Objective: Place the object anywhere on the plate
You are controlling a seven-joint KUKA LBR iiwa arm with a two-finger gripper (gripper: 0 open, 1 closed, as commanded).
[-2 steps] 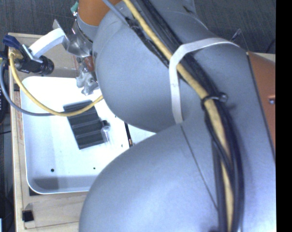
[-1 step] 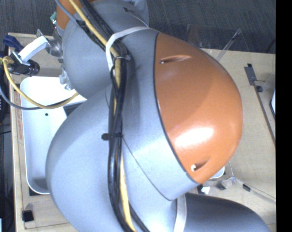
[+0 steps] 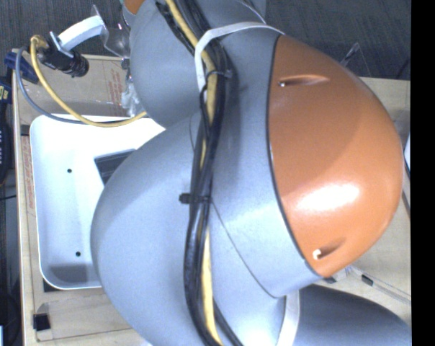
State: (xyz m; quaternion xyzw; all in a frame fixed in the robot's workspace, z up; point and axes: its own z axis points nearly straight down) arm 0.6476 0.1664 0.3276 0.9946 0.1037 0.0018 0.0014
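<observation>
My own arm [image 3: 167,215] crowds the camera: a broad grey casing swells across the middle, and beside it sits the glossy orange band [image 3: 333,164], domed and catching a pale highlight. A bundle of black and yellow cables [image 3: 202,193] runs down the seam of the grey shell, held by a white strap near the top. All this bulk lies over the work area, so I cannot tell whether my jaws are released or clenched, and I cannot place anything relative to them. For the same reason I cannot tell where the object lies or how it looks, nor where the plate is. Past the left side of my casing, part of a white bin [image 3: 55,215] shows: its rounded left wall, a stretch of bare floor with two small dark dots, and a dark grey flat shape [image 3: 113,163] that slips under my arm, too hidden to name. Above the bin a yellow cable [image 3: 81,115] loops across the tabletop [image 3: 66,316] to a black connector [image 3: 66,62].
</observation>
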